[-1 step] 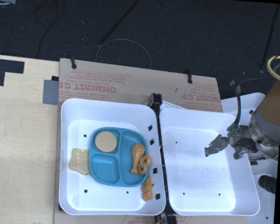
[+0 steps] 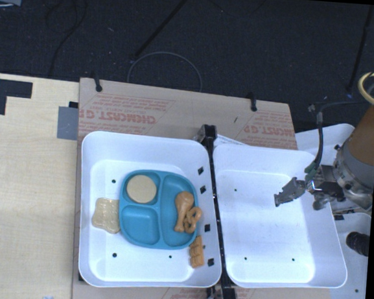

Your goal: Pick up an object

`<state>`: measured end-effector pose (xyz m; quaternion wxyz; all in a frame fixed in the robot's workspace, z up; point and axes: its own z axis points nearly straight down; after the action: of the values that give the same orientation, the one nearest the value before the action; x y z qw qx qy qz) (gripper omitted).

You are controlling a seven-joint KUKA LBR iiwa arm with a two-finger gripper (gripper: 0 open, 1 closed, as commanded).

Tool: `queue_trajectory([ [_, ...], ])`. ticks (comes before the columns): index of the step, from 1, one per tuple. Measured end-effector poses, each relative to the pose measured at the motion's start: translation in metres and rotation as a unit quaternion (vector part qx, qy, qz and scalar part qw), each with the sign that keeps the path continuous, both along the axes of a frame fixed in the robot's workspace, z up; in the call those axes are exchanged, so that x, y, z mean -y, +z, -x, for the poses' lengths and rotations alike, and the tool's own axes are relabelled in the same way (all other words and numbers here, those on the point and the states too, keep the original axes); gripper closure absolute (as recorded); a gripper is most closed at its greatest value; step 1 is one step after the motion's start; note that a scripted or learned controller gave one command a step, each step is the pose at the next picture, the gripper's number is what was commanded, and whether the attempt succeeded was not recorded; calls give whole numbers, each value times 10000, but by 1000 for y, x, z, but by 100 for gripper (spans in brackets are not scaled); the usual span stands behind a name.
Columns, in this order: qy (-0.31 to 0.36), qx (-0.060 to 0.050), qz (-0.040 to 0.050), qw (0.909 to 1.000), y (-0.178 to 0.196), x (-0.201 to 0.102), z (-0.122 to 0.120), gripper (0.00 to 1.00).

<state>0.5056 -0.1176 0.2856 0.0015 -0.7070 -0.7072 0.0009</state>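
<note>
The dark grey pincer (image 2: 286,194) hangs over the right shallow white plastic bin (image 2: 264,269), near its right rim; whether its fingers are apart or together cannot be told, and nothing shows between them. The arm is cut off at the counter's right edge. In the left white bin (image 2: 92,261) a blue divided plastic tray (image 2: 142,227) holds a round tan cracker (image 2: 140,188) and a twisted brown pretzel (image 2: 187,213). A pale biscuit (image 2: 106,215) touches the tray's left edge; a small brown piece (image 2: 196,252) lies at its lower right corner.
</note>
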Motion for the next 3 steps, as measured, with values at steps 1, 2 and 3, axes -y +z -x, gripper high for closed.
queue_trajectory([
  [1, 0, -36, -7, 10000, -65, 1, 1, 0],
  [2, -2, -38, -10, 10000, -129, 2, 6, 0],
  [3, -2, -33, -11, 10000, -193, -1, 10, 0],
])
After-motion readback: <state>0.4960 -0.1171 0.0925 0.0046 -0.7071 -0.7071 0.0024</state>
